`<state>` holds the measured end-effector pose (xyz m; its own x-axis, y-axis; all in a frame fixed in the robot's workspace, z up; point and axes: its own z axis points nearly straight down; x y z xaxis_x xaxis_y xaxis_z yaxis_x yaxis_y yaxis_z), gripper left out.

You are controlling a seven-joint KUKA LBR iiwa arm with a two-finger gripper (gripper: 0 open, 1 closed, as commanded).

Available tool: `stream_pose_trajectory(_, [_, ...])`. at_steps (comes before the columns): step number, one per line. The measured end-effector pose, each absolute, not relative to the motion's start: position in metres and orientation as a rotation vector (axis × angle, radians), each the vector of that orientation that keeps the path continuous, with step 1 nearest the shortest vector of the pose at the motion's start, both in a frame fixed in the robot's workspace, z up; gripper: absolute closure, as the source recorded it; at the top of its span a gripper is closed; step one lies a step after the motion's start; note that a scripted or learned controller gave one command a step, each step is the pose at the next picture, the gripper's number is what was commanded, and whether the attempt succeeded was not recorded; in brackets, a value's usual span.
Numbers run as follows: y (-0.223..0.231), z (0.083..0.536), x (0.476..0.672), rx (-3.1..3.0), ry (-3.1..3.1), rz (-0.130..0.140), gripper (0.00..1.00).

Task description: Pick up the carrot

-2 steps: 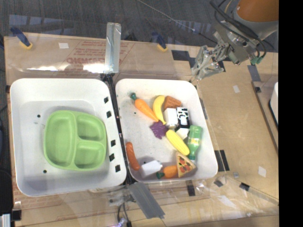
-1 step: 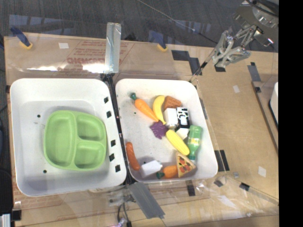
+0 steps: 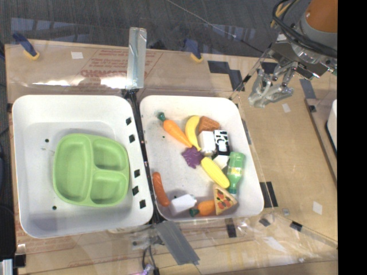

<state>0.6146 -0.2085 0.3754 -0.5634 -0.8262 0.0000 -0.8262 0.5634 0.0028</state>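
A long orange carrot (image 3: 175, 132) with a green top lies tilted in the upper left of the right bin (image 3: 248, 153), beside a banana (image 3: 192, 132). A second, shorter carrot (image 3: 204, 208) lies at that bin's front wall, next to a pizza slice (image 3: 225, 200). My gripper (image 3: 268, 93) hangs outside the bin, above the bench past its far right corner, well away from both carrots. Its fingers (image 3: 256, 94) stand apart, open, with nothing between them.
The right bin also holds a bread piece (image 3: 210, 123), a black-and-white carton (image 3: 221, 141), purple grapes (image 3: 192, 157), a yellow corn cob (image 3: 215, 172), a green bottle (image 3: 235, 169), an orange sausage (image 3: 160, 189) and a white block (image 3: 183, 202). A green divided plate (image 3: 90, 169) sits in the left bin (image 3: 28, 125).
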Motion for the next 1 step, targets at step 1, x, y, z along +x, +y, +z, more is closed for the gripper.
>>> stream_pose_trajectory(1, [-0.2091, 0.3757, 0.5625, 1.875, -2.52, -0.004, 1.0])
